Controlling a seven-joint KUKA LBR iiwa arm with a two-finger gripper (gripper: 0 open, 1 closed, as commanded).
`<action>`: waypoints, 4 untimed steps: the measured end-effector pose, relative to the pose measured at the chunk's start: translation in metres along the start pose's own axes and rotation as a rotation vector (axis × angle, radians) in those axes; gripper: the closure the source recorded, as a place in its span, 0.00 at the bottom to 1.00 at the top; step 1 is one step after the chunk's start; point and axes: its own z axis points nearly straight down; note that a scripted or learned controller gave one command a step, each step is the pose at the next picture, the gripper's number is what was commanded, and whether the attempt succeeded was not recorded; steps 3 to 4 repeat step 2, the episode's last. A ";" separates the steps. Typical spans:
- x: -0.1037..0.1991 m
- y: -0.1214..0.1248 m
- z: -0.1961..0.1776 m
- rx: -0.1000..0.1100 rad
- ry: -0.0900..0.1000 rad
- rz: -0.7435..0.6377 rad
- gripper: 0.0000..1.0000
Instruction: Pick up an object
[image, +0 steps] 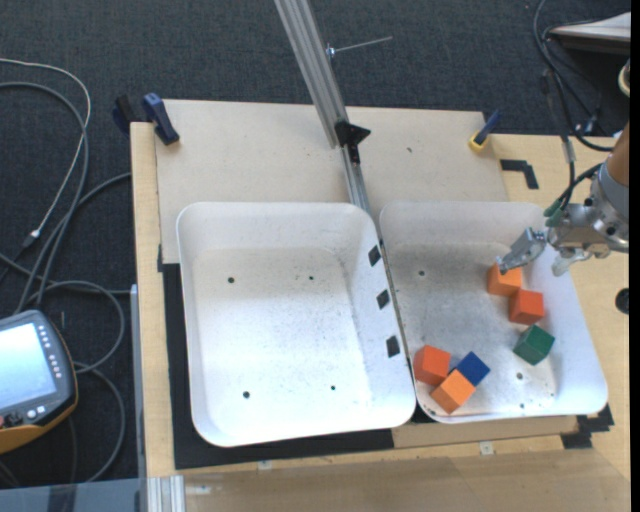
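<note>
Gripper (543, 253) spread above orange block (504, 279) (right bin (590, 385)).

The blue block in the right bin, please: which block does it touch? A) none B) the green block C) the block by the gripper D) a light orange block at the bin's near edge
D: the blue block rests against the light orange block in the right bin.
</note>
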 end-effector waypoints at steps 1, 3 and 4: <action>0.032 -0.016 0.093 0.009 0.003 -0.001 0.00; -0.018 0.057 0.083 -0.009 -0.006 -0.001 0.00; -0.018 0.057 0.083 -0.009 -0.006 -0.001 0.00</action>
